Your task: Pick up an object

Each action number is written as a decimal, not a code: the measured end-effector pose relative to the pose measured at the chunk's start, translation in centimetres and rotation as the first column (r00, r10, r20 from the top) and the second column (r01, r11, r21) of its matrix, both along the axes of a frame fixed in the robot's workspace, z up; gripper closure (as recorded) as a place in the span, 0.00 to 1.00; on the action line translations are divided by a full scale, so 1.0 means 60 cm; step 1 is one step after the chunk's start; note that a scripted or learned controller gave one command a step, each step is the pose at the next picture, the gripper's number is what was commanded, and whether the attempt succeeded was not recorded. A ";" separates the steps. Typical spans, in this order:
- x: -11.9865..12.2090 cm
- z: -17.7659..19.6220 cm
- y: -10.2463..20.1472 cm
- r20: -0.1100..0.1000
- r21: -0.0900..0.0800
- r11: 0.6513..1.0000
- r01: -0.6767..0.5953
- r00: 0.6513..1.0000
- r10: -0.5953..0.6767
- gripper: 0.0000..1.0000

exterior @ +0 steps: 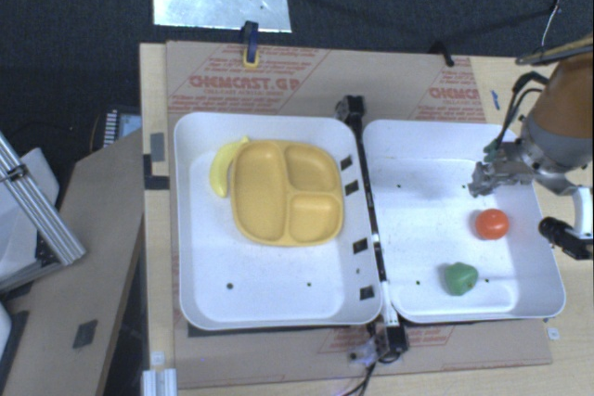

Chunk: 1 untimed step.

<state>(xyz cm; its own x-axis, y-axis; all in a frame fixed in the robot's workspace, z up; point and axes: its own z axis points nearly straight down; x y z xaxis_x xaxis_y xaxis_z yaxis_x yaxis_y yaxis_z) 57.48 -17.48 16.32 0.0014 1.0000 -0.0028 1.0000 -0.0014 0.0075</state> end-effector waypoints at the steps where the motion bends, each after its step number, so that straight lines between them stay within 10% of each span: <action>1: 0.020 0.086 -0.002 0.000 0.000 1.000 -0.006 1.000 0.006 1.00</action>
